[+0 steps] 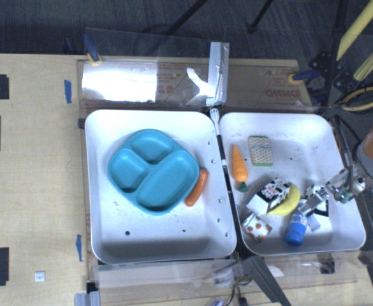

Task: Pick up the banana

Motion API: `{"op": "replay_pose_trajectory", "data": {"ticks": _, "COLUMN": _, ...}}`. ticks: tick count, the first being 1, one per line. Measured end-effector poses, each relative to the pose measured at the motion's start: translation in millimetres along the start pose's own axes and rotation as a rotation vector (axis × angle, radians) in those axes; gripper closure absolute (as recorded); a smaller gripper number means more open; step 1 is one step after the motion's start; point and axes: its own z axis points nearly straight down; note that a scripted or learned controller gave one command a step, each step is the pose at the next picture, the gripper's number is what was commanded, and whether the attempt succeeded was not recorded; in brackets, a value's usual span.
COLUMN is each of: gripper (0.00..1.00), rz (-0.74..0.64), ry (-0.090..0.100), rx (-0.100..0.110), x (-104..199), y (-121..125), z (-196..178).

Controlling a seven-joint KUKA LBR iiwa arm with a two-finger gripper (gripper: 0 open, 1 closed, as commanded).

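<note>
End effector (319, 195) over right bin (314, 125), banana (287, 201) inside, plate (153, 169) left

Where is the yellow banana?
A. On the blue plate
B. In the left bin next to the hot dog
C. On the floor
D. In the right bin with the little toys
D. The banana lies in the right bin, packed among the small toys beside the black-and-white toy and above the blue bottle.

Banana (288, 201) hemmed: cow toy (274, 190) touching, blue bottle (296, 229) near.
</note>
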Motion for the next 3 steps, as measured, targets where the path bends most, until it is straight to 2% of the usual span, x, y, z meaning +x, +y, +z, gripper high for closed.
{"op": "replay_pose_trajectory", "data": {"ticks": 1, "gripper": 0.0, "rz": -0.137, "ry": -0.001, "rx": -0.001, "x": 4, "y": 73, "z": -3}}
{"op": "replay_pose_trajectory", "data": {"ticks": 2, "gripper": 0.0, "rz": -0.22, "ry": 0.001, "rx": -0.001, "x": -33, "y": 42, "z": 78}}
{"op": "replay_pose_trajectory", "data": {"ticks": 3, "gripper": 1.0, "rz": -0.217, "ry": -0.002, "rx": -0.005, "x": -34, "y": 44, "z": 68}}
